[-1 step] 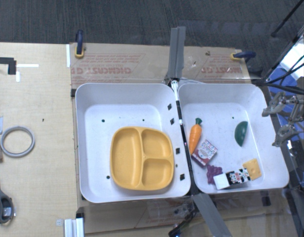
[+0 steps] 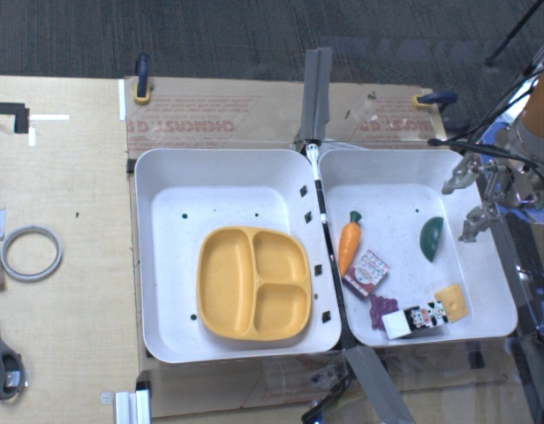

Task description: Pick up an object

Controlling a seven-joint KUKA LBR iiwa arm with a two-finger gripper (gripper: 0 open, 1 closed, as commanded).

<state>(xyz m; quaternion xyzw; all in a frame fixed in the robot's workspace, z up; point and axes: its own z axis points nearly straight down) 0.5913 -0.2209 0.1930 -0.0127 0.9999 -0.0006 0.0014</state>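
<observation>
The right bin [image 2: 404,193] holds several small objects. An orange carrot [image 2: 347,242] lies near the bin's left wall, with a red packet [image 2: 367,272] beside it. A dark green piece [image 2: 431,238] rests toward the right wall. Along the front lie a purple grape bunch [image 2: 382,310], a white and black box [image 2: 414,319] and a yellow wedge [image 2: 451,301]. My gripper [image 2: 462,208] hangs over the bin's right edge, just right of the green piece. It is open, with nothing between its metal fingers [image 2: 473,223].
A yellow divided plate [image 2: 254,283] fills the middle of the left bin [image 2: 166,237]. On the bench at the left lie a grey tape ring [image 2: 29,253] and scissors [image 2: 3,374]. Clamps [image 2: 142,79] hold cardboard behind the bins.
</observation>
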